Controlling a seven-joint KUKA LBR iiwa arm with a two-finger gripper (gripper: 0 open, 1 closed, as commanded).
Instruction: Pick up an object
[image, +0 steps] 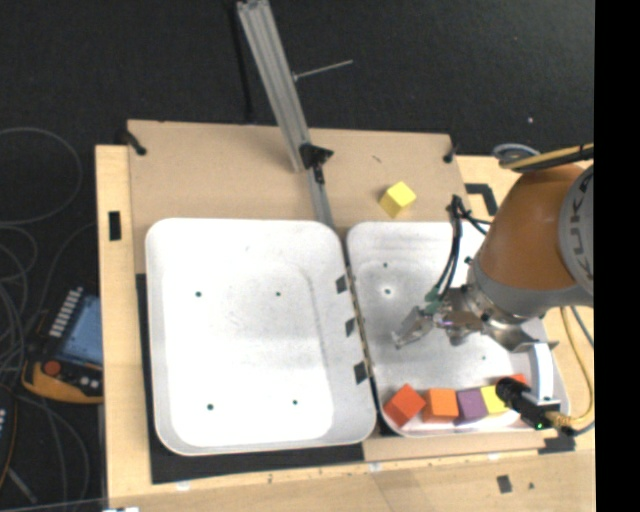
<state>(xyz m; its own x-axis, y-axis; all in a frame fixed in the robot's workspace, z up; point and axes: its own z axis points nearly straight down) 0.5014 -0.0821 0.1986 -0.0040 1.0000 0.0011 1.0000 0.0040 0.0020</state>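
Overhead | tan bench (250, 170) | two white bins (250, 330) | black floor (100, 60)

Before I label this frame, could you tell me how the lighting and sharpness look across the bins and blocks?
In the camera view, the left bin is bright, nearly washed out, with faint grey mottling; the right bin is evenly lit; the blocks along its near edge, such as the orange block, look soft-edged; the yellow block on the board casts a small shadow; the gripper is slightly blurred.
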